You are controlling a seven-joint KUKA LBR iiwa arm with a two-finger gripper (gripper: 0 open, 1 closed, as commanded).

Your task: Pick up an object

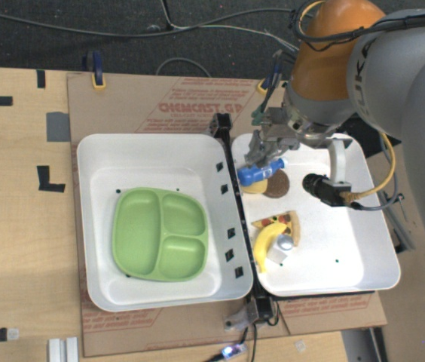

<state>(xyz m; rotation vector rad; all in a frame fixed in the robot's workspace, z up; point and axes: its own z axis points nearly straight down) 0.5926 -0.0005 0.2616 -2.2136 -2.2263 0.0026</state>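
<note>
Two white bins side by side on cardboard-covered bench. Left bin (92,202): green divided plate (160,234) lying flat near the middle. Right bin (363,270): blue object (259,174) near the left wall at the far end, resting over a pale yellow piece (253,188), brown round item (277,186) just beside on the right. Nearer the front: yellow banana (264,244), small grey-white object (279,254) touching it, pizza-slice toy (282,221) just behind. Arm (348,59) reaching in from right, orange band above wrist. Gripper (267,155) down over the far-left part of right bin, directly above blue object. Fingers hidden in the cluttered tip; cannot tell whether open or closed, or whether gripping anything. Black cable connector (324,188) hanging right of gripper over bin floor.
</note>
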